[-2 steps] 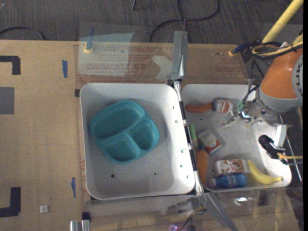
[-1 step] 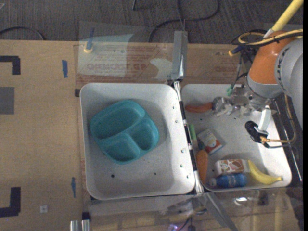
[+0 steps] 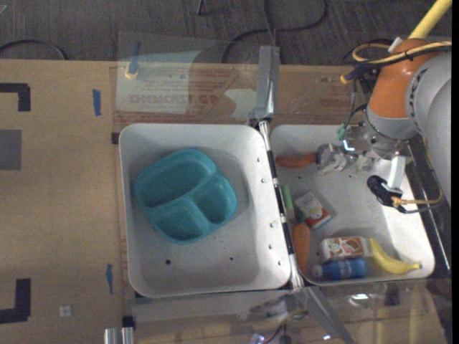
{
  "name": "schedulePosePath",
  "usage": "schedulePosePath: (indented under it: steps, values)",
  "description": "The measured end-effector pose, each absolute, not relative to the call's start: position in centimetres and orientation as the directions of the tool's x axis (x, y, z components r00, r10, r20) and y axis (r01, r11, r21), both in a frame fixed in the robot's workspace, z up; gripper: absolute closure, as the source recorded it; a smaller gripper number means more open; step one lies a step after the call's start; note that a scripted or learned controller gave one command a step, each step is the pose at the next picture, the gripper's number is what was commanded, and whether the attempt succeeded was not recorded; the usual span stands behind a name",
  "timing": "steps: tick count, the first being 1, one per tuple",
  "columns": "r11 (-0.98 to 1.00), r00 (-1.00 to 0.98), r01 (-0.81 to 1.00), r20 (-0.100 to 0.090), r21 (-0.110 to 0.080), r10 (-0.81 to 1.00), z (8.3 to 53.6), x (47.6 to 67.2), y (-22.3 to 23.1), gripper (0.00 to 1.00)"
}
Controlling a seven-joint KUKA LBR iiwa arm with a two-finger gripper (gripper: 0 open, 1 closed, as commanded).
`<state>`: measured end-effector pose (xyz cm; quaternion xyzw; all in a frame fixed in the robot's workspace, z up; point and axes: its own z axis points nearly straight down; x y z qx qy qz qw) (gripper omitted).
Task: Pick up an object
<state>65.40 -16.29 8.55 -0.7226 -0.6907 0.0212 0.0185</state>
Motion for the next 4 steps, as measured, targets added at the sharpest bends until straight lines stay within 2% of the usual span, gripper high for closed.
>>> schedulePosePath:
  steps: [1, 2, 3, 4]
  values:
    - [-0.048, 0.048, 0.997, -0.002, -0.058, 0.999, 8.5, 65.5, -16.6, 0.0]
    - [-0.187, 0.187, 0.982, 0.0, -0.002, 0.982, 11.7, 64.0, -20.8, 0.0]
    - [-0.23, 0.23, 0.973, 0.0, -0.002, 0.973, 10.9, 66.2, -16.8, 0.0]
    - [-0.262, 0.262, 0.965, 0.0, 0.003, 0.965, 8.7, 66.9, -17.0, 0.0]
